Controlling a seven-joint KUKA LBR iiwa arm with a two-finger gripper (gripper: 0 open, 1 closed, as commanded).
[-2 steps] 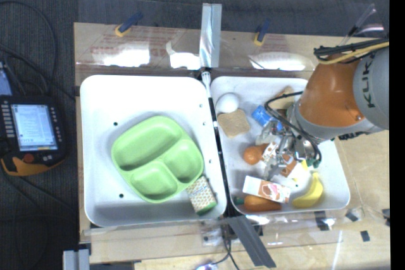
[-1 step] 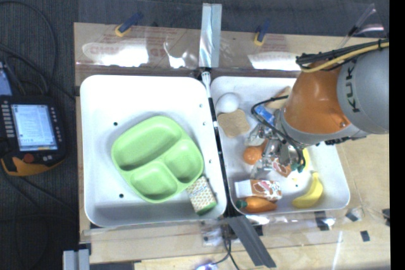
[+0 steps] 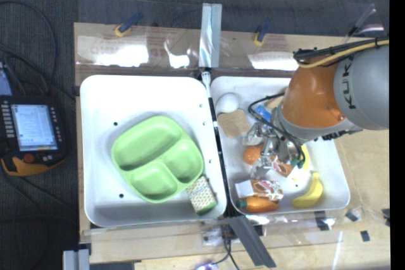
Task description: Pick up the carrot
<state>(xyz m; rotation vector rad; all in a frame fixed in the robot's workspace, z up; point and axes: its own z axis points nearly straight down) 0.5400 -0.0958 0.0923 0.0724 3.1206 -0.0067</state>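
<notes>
My metal two-finger gripper (image 3: 273, 150), its state beyond telling, hangs above the right white bin (image 3: 338, 196), where the stubby orange carrot (image 3: 261, 203) lies crosswise toward the near wall.

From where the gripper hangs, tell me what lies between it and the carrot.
A red-and-white packet lies between the gripper and the carrot, which rests against the right bin's near wall. The packet's edge touches the carrot's top.

The tray (image 3: 157, 158) lies in the left bin (image 3: 101, 98). In the right bin (image 3: 329, 155), the carrot (image 3: 259, 204) lies near, the banana (image 3: 308, 192) to its right.
</notes>
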